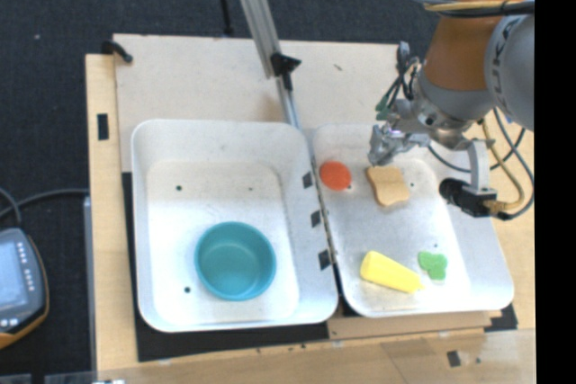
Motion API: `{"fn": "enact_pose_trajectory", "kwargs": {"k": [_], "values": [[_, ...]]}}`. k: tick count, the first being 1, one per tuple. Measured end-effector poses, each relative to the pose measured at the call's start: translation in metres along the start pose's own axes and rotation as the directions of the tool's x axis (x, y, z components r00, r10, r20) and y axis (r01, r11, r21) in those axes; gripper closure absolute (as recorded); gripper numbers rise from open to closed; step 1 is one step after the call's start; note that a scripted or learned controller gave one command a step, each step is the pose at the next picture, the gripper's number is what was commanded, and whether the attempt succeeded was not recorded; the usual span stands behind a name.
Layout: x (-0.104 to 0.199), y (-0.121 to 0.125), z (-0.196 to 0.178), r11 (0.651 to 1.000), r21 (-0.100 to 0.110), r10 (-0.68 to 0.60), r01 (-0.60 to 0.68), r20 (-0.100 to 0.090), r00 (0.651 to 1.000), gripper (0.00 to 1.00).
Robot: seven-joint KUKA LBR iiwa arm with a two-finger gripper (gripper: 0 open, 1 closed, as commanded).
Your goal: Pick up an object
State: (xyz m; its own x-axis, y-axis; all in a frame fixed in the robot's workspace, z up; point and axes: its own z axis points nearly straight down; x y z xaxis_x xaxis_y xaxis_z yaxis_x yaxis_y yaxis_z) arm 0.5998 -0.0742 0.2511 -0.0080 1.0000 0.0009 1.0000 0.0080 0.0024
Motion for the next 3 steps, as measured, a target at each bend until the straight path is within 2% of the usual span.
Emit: {"fn": "enact_pose_trajectory", "kwargs": {"k": [1,2,3], "values": [[0.046,0.006,0.004,1.0,0.001,0.002,-0.002,0.0,1.0,1.0],[0.097,0.029,-0.004,1.0,-0.001,0.001,-0.001,-0.001,1.0,1.0],[0.157,0.04,-0.001,1.0,0.0,0.0,0.0,0.0,1.0,1.0]]}}
